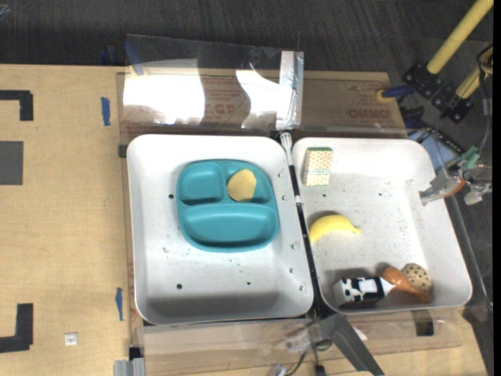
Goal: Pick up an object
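The end effector [443, 186] hangs at the right bin's [438, 233] right rim, over none of the objects; its grip state I cannot tell. The banana [333, 227] lies left of it, unobstructed, likely easiest to take.

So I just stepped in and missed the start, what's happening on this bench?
The pincer sits at the right edge of the right bin, holding nothing. In that bin lie a yellow banana, a small patterned box, a black and white cow toy and an orange and tan toy. The left bin bears a teal divided plate with a yellow-orange piece in one compartment.
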You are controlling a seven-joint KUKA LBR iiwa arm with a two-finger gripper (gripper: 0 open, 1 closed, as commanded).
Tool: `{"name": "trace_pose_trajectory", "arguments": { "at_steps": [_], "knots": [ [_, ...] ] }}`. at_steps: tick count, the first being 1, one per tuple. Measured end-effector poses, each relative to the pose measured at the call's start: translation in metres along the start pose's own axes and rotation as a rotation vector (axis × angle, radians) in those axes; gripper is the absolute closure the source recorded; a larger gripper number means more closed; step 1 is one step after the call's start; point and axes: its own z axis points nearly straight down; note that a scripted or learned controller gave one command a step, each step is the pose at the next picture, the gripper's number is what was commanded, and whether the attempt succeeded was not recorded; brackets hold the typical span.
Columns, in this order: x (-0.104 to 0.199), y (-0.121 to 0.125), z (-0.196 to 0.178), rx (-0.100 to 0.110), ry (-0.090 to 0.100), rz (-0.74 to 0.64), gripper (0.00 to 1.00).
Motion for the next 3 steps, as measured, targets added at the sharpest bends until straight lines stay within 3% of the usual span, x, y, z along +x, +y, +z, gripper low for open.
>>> {"name": "trace_pose_trajectory", "arguments": {
  "at_steps": [1,2,3],
  "knots": [
    [0.036,-0.030,0.122,0.010,0.002,0.242,0.00],
    [0.092,-0.031,0.193,-0.006,0.000,0.188,0.00],
    [0.097,0.085,0.193,-0.006,0.000,0.111,0.00]
  ]
}}
